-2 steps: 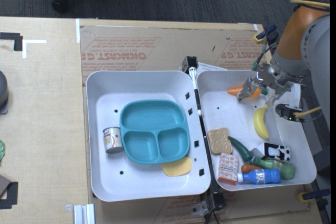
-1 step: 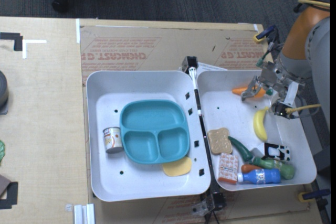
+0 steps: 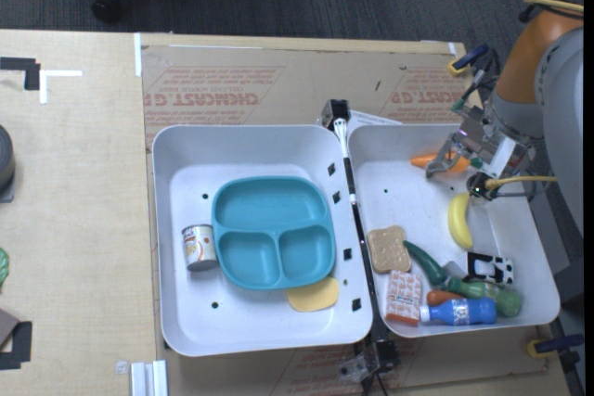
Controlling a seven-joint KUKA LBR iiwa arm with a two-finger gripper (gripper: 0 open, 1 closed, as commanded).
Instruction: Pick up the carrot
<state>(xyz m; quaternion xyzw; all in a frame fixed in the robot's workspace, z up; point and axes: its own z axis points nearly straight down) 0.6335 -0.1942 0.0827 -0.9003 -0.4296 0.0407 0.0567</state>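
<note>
- The right bin (image 3: 520,227) holds the carrot (image 3: 432,161) near its far wall, with a banana (image 3: 459,221) lying nearer.
- The left bin (image 3: 176,292) carries a teal divided tray (image 3: 274,232).
- The pincer (image 3: 452,155) sits at the carrot's right end, fingers straddling it; whether they grip, I cannot tell.

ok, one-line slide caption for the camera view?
Gripper at the carrot in the right bin; teal tray sits in the left bin.
</note>
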